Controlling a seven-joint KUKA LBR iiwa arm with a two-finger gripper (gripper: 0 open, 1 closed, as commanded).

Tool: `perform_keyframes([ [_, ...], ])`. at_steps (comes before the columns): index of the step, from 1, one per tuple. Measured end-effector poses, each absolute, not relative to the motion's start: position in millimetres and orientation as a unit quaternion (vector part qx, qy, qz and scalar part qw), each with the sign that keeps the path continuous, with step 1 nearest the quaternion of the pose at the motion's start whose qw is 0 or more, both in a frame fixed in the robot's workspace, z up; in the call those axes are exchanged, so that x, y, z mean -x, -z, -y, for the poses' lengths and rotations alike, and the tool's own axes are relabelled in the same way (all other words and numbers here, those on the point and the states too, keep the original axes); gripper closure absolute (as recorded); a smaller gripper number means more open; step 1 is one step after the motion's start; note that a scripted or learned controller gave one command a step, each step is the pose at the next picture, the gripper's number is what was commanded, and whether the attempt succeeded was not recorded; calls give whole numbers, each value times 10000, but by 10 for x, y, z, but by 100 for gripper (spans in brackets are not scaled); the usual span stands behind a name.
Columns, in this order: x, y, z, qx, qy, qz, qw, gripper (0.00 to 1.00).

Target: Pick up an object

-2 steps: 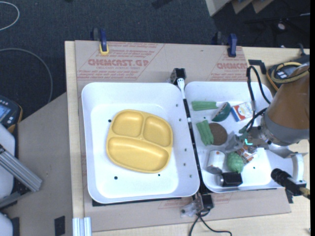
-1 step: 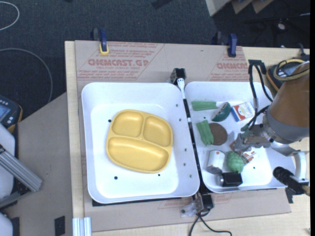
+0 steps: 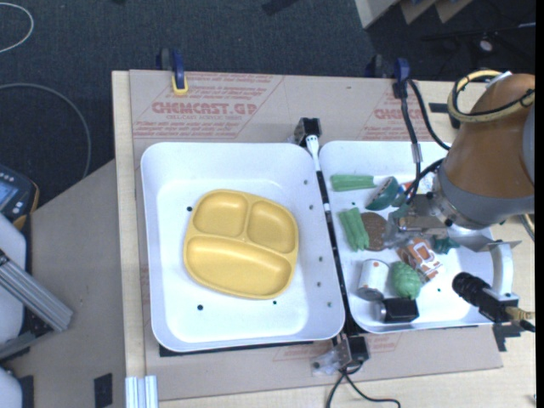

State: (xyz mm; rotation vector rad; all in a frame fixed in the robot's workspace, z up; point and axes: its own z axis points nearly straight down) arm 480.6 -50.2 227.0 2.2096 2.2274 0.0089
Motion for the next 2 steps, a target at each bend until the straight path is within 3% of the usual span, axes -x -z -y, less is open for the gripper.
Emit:
perform_keyframes([
  [1,-4794,-2234,543,-7070,-2,-7072,1,0],
  [2,-4803,-2339,541,-7066,-11,-7077,18,100],
])
